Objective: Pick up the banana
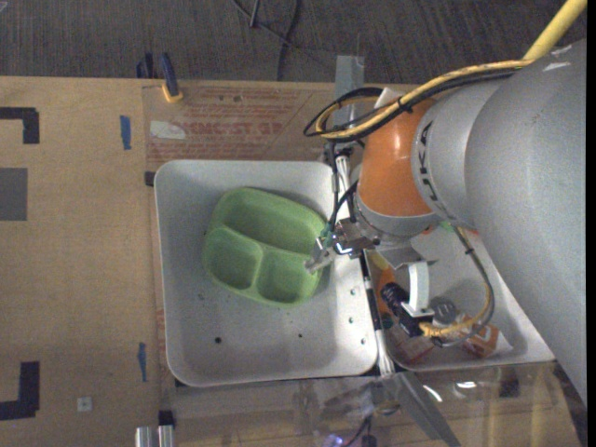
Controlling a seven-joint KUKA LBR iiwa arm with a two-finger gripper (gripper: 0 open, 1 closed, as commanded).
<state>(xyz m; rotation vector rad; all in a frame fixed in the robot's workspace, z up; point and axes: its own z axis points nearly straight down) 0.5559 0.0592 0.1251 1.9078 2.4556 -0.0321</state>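
Gripper (321, 254) low over the left bin (186, 343), tip at the right rim of the green divided tray (251, 240), touching it or just above; can't tell which. Whether my grip is released or clenched, I cannot tell: the tip is small and partly under my own wrist. Nothing visibly held.

Tray spreads away from my tip to the view's left, tilted in the bin, three compartments facing up. Below my tip, bare white bin floor with a few dark specks (217, 340).

Banana (378, 270): a yellow sliver just right of my tip, past the wall between the bins, in the right bin (521, 343). Mostly hidden under my wrist, so I note it as likely, not certain. Near my tip but apart from it.

Farther right and below, an orange-brown item (480, 343) by the right bin's near wall, well apart from my tip.
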